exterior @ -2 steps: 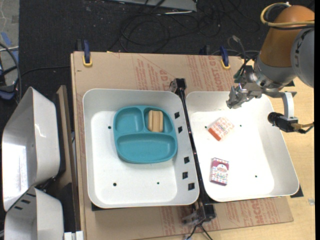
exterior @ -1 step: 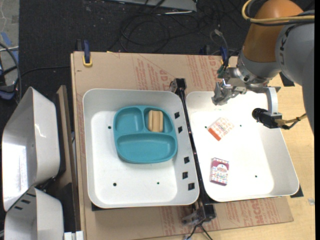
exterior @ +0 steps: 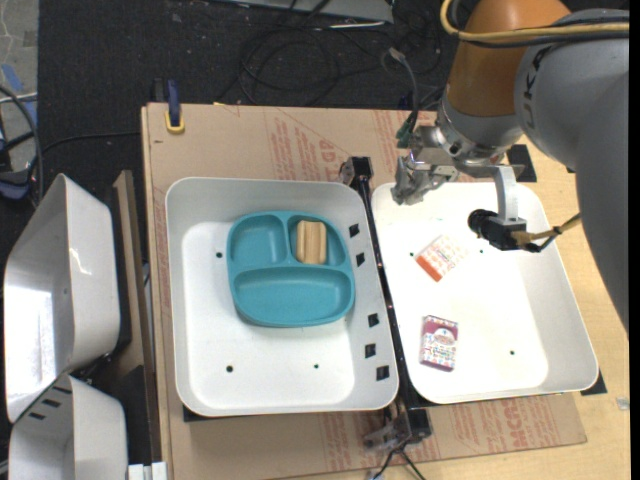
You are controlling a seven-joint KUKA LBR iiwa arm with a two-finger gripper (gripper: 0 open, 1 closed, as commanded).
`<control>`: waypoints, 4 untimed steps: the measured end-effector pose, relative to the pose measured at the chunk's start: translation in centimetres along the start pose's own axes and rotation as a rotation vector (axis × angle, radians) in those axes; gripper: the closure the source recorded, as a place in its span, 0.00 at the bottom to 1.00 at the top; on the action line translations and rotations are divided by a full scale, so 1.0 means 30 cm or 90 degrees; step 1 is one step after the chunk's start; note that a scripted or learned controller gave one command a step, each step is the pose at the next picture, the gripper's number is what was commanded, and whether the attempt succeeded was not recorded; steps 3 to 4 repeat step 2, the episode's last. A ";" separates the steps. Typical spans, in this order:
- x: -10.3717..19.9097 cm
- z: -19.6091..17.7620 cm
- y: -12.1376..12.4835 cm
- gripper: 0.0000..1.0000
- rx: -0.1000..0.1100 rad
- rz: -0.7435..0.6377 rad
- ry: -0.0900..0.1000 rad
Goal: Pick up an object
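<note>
My claw point(exterior: 412, 183) hangs over the far left corner of the right bin point(exterior: 560, 363); I cannot tell its state. Near it in that bin lie an orange-and-white packet point(exterior: 440, 258) and, nearer, a small pink packet point(exterior: 440, 343). In the left bin point(exterior: 200, 368), a teal divided tray point(exterior: 290, 288) holds a tan block point(exterior: 312, 242).

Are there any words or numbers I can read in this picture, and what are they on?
Red printing on the cardboard sheet under the bins: too faint and skewed to read.
Orange and white packet in the right bin: print too small to read.
Purple packet in the same bin: picture and letters too blurred to read.
</note>
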State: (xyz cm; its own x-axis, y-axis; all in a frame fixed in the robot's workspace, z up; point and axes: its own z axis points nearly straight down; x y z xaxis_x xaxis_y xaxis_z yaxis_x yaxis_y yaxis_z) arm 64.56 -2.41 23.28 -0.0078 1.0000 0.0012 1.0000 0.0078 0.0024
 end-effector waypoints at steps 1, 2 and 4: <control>0.182 0.031 -0.015 1.00 0.002 0.000 0.000; 0.348 0.003 -0.032 1.00 0.001 0.000 0.000; 0.348 0.003 -0.032 1.00 0.001 0.000 0.000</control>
